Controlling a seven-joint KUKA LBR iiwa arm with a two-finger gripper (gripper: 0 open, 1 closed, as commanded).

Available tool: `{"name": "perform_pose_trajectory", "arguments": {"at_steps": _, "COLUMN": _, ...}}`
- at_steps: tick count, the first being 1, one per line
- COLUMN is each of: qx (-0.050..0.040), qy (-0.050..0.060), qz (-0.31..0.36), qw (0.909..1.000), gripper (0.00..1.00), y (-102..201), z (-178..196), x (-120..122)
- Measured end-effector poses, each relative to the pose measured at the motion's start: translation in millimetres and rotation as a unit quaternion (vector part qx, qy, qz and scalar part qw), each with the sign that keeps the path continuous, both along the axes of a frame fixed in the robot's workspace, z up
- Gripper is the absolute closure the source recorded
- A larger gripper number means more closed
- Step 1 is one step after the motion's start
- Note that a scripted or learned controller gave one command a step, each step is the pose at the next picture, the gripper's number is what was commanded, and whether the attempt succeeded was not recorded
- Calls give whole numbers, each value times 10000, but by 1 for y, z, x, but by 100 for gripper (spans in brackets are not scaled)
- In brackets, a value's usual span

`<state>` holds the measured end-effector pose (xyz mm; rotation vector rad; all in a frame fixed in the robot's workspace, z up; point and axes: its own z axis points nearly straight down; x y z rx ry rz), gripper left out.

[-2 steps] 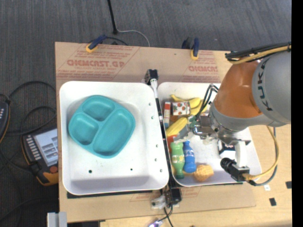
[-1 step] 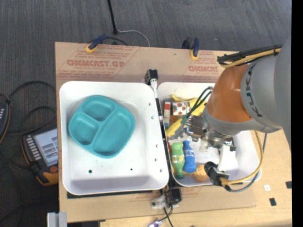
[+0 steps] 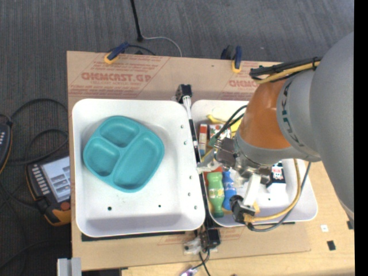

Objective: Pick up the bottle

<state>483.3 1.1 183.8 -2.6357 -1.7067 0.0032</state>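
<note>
A green bottle [image 3: 214, 190] lies in the right bin [image 3: 305, 209], close to its left wall and near the front. My gripper [image 3: 229, 167] is low in that bin, just above and to the right of the bottle, under the grey and orange wrist. The wrist hides much of the bin's middle. A blue object [image 3: 230, 192] lies right beside the bottle.
The left bin [image 3: 98, 217] holds a teal divided plate [image 3: 123, 152]. The right bin is crowded with small items: a red-and-white packet [image 3: 203, 135], something yellow [image 3: 216, 118] at the back, a white card [image 3: 278, 173] at the right. Cables loop over its front edge.
</note>
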Motion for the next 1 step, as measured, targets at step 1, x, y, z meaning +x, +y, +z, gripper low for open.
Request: {"name": "perform_pose_trajectory", "arguments": {"at_steps": 1, "qx": -4, "qy": 2, "qz": -1144, "qw": 9934, "gripper": 0, "y": -12, "z": 0, "x": 0}}
